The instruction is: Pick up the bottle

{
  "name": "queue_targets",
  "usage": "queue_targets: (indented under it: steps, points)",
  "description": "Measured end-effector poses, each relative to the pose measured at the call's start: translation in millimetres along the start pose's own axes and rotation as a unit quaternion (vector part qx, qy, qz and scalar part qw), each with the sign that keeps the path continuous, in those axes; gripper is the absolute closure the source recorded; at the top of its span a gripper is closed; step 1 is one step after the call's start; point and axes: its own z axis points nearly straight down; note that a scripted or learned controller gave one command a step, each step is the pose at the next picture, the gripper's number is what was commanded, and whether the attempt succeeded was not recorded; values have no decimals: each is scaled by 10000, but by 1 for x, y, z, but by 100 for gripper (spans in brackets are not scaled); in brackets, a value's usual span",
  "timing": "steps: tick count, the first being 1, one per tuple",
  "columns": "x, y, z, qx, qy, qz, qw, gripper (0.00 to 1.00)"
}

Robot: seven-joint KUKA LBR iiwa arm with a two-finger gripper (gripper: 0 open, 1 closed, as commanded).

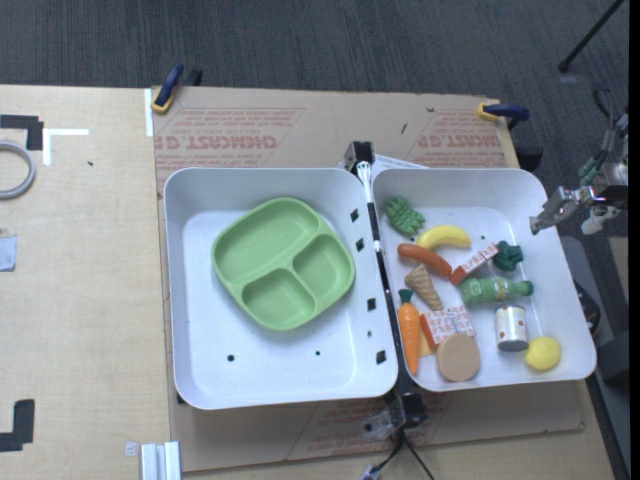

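While I'm watching from the overhead cam, the biggest things on the bench are the two white bins: the left bin [190,298] and the right bin [560,268], sitting edge to edge. The left one has a green divided plate [283,262] lying roughly in its middle, a bit toward the back.

The right bin is where all the clutter is. The bottle [495,289], green and lying on its side, sits right of center, with a small silver can [511,327] just in front of it and a yellow lemon [542,354] near the front right corner. Left of the bottle there's a hot dog [425,258], a banana [444,236] behind that, a carrot [409,336] along the left wall, an ice cream cone [424,286], and a round tan cookie [459,358] at the front. A leafy green thing [405,215] is near the back.

The gripper [548,218] is over the right bin's right rim, well apart from the bottle. It's small and kinda blurry at that edge, so I honestly can't tell how it's set, and I see nothing held in it.
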Motion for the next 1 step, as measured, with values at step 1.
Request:
queue_targets:
  steps: [1]
  points:
    - [0,0,-9,0,-6,-13,10000,100]
